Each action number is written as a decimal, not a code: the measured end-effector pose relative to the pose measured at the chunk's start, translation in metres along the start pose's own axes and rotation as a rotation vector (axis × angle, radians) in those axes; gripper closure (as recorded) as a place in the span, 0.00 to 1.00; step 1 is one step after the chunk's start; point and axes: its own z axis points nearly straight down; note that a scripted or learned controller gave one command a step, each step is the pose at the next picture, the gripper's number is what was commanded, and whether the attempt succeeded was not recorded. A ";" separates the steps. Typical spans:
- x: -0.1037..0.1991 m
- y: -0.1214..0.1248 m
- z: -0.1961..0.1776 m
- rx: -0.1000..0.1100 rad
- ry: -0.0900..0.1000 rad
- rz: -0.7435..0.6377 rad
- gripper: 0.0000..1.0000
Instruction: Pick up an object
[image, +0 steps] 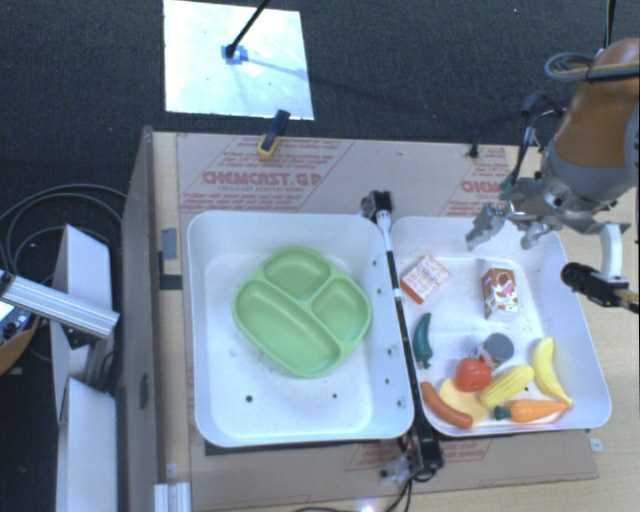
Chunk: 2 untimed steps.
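Camera view | gripper (508, 226) open over right bin's (585, 330) far edge | banana (549, 370) long axis near-far

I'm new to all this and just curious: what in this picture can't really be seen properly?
- Gripper: small and dark against the bin rim; its finger state is unreadable.
- Arm: cut off by the right edge.
- Juice carton and snack packet: print too small to read.
- Grey round object: partly behind the tomato; unidentifiable.

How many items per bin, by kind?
Left bin:
Green divided plate: 1
Right bin:
Toy foods (green pepper, tomato, corn, banana, carrot, sausage): 6
Cartons/packets: 2
Grey round thing: 1
Total: 10
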 end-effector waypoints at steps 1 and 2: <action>-0.038 -0.019 0.038 0.003 -0.001 0.005 0.00; -0.054 -0.010 0.097 0.004 0.000 0.003 0.00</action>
